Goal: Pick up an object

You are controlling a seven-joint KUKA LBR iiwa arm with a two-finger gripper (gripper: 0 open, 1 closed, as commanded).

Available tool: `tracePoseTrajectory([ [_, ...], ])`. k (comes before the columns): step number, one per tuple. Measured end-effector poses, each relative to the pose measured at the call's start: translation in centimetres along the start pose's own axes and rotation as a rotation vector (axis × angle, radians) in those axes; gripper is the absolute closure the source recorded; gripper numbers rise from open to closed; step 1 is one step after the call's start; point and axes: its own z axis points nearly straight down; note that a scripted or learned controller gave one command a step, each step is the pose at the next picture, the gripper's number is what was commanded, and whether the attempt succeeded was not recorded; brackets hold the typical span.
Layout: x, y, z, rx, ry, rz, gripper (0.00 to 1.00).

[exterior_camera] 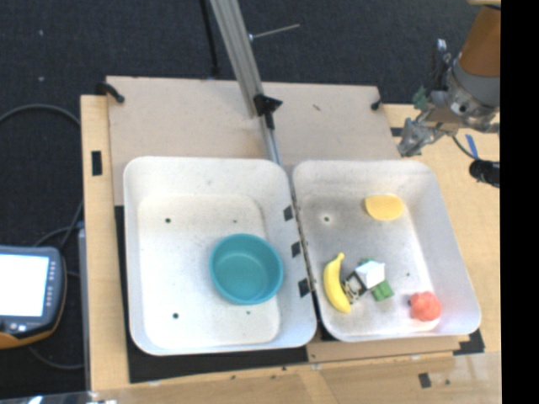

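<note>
Up at the bench's far right corner, the gripper (410, 140) is seen outside the bins; whether it is open or shut cannot be told. In the right bin (446, 225) lie a curved yellow banana (335, 283), a small green block (382, 291), a round red ball (425, 306) and a flat yellow lump (384, 207). A round blue bowl (246, 268) sits in the left bin (152, 225).

bowl (246, 268) in left bin (152, 183); banana (335, 283) in right bin (438, 217) (hand (410, 140) behind).
</note>
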Motion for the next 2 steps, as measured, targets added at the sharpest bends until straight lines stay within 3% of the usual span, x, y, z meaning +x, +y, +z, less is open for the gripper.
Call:
tracePoseTrajectory([
  [2, 8.7, -3.7, -0.5, 0.005, 0.002, -0.001, 1.0],
])
